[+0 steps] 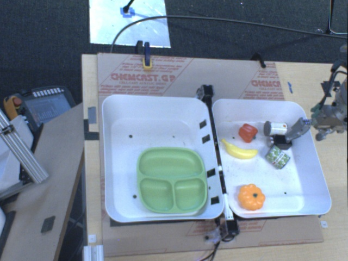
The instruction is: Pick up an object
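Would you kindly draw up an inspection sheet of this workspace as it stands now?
Surface: bench covered by printed cardboard, bearing two white bins; left bin, right bin.
Job's things: in the right bin, banana, red object, orange pumpkin, white cylinder, green patterned packet.
Clutter: green divided tray in the left bin.
End effector: end effector low in the right bin beside the cylinder and packet; grip not discernible.
Cables: black cable across the dark floor; wires at the bins' front edge.
Surroundings: yellow clamp, teach pendant on the left, pale floor sheet.
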`<action>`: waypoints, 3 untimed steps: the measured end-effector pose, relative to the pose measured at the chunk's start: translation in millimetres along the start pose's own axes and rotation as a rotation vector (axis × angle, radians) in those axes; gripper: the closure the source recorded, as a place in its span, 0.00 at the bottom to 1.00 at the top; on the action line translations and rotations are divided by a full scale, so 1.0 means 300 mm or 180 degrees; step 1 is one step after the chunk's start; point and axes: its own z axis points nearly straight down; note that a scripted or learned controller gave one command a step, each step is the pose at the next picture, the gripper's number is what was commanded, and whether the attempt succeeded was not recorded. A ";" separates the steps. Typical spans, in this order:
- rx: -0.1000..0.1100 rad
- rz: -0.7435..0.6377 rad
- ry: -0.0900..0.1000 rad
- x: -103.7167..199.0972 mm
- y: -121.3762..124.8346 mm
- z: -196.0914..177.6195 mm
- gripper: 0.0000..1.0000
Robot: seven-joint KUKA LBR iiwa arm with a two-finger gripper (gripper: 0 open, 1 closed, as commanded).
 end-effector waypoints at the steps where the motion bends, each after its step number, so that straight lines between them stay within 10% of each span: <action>1: -0.0032 -0.0010 -0.0007 0.002 0.007 -0.018 0.00; 3: -0.0019 0.0000 -0.0004 0.003 -0.013 0.318 0.00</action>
